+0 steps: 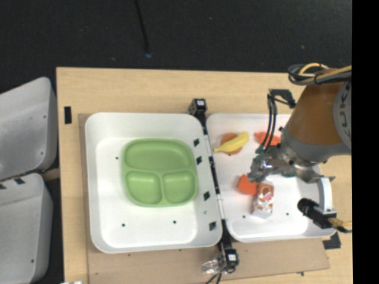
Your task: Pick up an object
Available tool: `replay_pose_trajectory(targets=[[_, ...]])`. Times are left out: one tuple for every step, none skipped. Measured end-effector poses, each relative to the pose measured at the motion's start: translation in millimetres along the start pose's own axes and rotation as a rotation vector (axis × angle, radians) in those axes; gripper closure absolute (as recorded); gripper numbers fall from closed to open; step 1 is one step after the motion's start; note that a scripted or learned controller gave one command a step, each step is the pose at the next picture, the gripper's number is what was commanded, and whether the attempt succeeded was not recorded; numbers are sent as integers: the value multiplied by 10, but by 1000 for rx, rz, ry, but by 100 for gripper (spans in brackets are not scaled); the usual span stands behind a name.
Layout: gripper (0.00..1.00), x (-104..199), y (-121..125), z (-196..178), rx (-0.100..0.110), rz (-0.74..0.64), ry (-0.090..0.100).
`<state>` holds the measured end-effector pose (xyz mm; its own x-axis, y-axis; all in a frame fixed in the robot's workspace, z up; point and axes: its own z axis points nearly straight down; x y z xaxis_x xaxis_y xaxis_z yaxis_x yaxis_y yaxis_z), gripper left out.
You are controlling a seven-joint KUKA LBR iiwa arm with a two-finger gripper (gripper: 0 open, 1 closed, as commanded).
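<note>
Two white bins [100,158], one green tray [159,171], one banana [232,143], one packet [263,200].

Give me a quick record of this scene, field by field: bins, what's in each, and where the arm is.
left bin: holds a green divided plate
right bin: yellow banana, orange pieces, a small packet
arm: reaches in from the right, over the right bin
end effector: low above the orange piece and packet; grip state unclear
bench: light wood
</note>
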<state>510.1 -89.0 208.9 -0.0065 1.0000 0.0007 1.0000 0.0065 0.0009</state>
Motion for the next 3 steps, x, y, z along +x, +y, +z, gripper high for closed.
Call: replay_pose_trajectory(targets=[[100,545,58,33,1,-1,1],[100,1057,-3,36,3,-1,2],[100,1556,27,39,0,0,0]])
